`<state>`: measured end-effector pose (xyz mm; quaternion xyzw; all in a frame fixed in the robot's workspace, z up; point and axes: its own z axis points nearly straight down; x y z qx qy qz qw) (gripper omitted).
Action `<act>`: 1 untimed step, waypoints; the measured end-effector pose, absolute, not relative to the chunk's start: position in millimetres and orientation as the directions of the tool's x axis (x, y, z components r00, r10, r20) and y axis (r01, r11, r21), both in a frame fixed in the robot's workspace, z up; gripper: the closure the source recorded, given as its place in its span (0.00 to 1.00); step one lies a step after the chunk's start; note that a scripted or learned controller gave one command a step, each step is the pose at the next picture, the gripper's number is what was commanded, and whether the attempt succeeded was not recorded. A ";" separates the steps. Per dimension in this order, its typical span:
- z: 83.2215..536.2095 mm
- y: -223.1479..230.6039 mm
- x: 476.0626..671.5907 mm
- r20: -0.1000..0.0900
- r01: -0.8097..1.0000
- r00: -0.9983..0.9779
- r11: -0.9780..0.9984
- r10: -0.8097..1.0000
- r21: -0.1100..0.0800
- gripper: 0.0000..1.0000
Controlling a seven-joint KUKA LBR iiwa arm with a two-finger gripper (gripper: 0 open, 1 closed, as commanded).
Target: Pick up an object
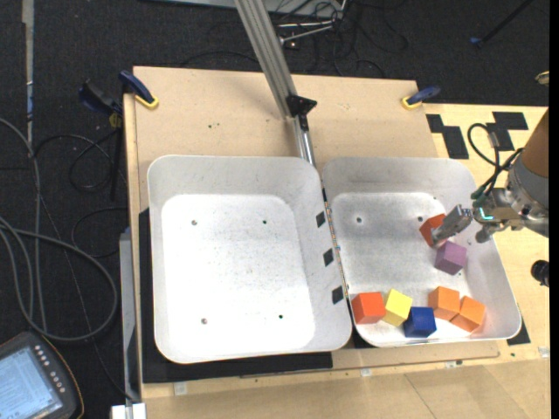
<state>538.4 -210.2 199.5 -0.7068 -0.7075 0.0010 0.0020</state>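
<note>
Two white bins [236, 168], four orange blocks [369, 306], one yellow [397, 306], one blue [420, 322], one purple [451, 257].

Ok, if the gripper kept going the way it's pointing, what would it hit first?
The gripper points leftward and down into the right bin. It would probably meet the orange block at its tip first; the purple cube sits just below. Depth is unclear.

Grey robot arm [534, 160] cut off by the right edge, only the wrist end in view. Small red-orange block [431, 228] half hidden behind the grey two-finger gripper [454, 223]; finger spacing too small to make out. Grey handheld screen [31, 382] clipped by the bottom-left corner.
</note>
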 end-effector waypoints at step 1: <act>201.7 -210.2 539.5 0.000 1.000 -0.001 0.001 1.000 0.000 0.00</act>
